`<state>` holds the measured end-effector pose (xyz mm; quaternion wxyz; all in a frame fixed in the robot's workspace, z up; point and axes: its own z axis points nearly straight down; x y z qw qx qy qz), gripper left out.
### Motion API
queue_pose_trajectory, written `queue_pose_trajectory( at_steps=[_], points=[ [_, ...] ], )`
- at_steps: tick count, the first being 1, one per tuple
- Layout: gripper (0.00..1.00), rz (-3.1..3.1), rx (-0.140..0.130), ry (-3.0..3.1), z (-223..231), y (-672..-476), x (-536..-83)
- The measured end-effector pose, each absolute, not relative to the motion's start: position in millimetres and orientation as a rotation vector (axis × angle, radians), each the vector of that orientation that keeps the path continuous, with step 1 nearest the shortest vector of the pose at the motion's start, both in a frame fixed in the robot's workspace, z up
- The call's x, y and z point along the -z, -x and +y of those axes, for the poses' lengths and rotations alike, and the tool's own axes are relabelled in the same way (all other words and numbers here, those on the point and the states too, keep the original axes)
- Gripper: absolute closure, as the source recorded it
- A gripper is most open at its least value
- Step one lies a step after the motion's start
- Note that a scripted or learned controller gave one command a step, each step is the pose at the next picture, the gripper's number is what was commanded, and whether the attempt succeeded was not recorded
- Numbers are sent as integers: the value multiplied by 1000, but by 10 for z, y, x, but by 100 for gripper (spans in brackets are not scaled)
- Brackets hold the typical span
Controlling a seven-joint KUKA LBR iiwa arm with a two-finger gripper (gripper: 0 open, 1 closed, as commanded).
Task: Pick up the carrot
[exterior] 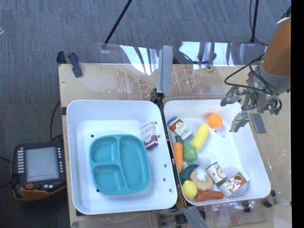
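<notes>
The carrot [177, 156] lies in the right bin [260, 160], close against that bin's left wall, its length running up and down the frame with the green top toward the upper end. Just right of it sits a green vegetable [189, 152], and above that a small carton [180, 128] and a yellow corn cob [201, 136]. An orange ball [215, 120] rests higher up, near the middle of the bin's upper part. Below the carrot are a dark green piece [189, 171], a lemon [189, 189], a pale curved piece [201, 180], a sausage [209, 195], a small can [216, 172] and another carton [235, 182], crowded into the lower part of the bin.

The gripper [244, 109] hangs at the upper right of the right bin, well apart from the carrot, its fingers spread with nothing between them.

In the left bin [78, 122] a teal divided plate [120, 164] takes the middle, with a small carton [150, 135] just beside its upper right corner. A handheld control pad [39, 168] sits at the lower left of the frame, off the worktop [114, 82].
</notes>
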<state>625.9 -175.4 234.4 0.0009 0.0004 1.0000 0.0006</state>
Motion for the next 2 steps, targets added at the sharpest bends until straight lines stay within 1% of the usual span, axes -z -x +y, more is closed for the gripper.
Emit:
queue_pose_trajectory(
  at_steps=[1,2],
  points=[
    [0,3139,-4,166,-2103,-6087,-856],
    [0,3133,-2,-171,-1987,-6431,-886]
  ],
)
